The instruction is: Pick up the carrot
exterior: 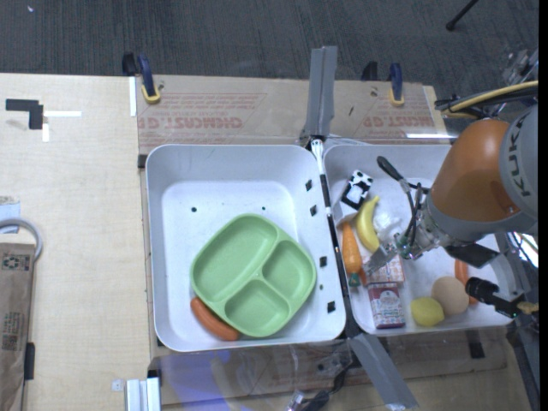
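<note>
The carrot [351, 248], orange and stubby, lies in the right bin [428, 151] against its left wall, pointing toward the front. A yellow banana [368, 223] rests just right of its upper end. My gripper [388, 253] hangs low over the bin's middle, a little right of the carrot and above a red-and-white carton [387, 294]. The grey arm with its orange band [476, 181] comes in from the right. Nothing can be seen held by the gripper.
The right bin also holds a black-and-white toy [358, 188], a lemon [427, 311], an egg [450, 295] and a red item [462, 271]. The left bin [171, 229] holds a green divided plate [253, 274] and a reddish-orange sausage-like piece [214, 319].
</note>
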Tool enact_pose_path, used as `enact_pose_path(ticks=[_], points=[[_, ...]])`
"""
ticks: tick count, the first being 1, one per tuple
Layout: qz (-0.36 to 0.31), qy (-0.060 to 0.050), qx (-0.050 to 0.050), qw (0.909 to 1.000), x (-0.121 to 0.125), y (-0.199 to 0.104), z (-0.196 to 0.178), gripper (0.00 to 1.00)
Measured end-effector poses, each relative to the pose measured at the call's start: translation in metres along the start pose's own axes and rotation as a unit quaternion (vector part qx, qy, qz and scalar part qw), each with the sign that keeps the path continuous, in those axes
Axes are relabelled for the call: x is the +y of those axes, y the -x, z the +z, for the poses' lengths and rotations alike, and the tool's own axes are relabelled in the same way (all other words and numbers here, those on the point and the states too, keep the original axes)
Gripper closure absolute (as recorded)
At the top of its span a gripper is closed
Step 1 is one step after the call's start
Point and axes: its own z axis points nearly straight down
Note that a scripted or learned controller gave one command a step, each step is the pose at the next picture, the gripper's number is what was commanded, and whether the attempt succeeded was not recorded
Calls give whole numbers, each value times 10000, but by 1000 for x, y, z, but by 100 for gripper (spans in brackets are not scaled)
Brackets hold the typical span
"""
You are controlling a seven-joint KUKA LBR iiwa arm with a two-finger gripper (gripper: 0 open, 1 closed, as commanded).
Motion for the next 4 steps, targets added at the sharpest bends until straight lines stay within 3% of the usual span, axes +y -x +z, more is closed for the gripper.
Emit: enact_pose_path(ticks=[1,2,3,4], points=[[16,1,3,10000,0,1,-9,100],[-582,2,-4,9983,23,-89,-91,100],[-259,-5,-2,9997,30,-157,-103,100],[-281,4,-12,9996,32,-158,-165,100]])
